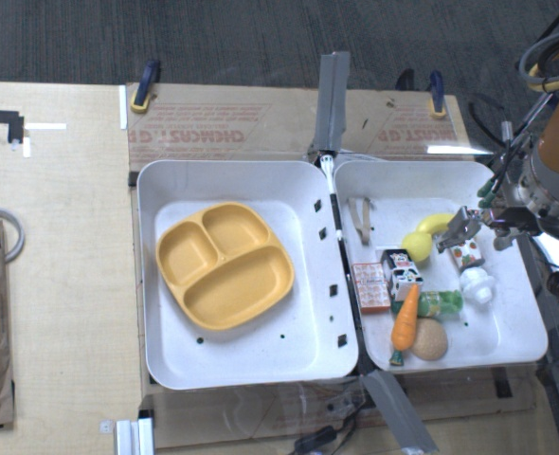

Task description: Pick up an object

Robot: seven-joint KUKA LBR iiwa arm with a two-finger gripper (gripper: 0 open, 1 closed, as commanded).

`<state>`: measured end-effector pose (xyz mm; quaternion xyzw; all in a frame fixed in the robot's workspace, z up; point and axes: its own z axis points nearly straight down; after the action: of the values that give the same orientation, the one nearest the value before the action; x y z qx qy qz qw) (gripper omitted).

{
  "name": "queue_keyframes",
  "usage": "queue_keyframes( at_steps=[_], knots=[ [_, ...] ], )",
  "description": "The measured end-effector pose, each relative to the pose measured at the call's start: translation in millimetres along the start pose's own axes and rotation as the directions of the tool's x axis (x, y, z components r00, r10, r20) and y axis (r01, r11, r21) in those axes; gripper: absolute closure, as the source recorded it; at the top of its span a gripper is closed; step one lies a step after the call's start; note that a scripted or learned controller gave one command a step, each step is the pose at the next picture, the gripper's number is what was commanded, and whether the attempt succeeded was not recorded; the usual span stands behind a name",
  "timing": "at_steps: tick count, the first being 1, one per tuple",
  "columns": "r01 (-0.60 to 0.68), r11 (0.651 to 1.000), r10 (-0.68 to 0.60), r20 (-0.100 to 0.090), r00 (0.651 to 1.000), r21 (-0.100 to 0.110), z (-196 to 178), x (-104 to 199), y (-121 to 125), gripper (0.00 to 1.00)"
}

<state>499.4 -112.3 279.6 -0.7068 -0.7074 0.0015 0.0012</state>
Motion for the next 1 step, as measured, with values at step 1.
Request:
queue_keyframes(
  at_steps=[1],
  knots=[
    [0.070, 0.998, -0.070, 0.001, 0.998, -0.001, 91.3, -18.3, 77.8, 0.00]
  ],
)
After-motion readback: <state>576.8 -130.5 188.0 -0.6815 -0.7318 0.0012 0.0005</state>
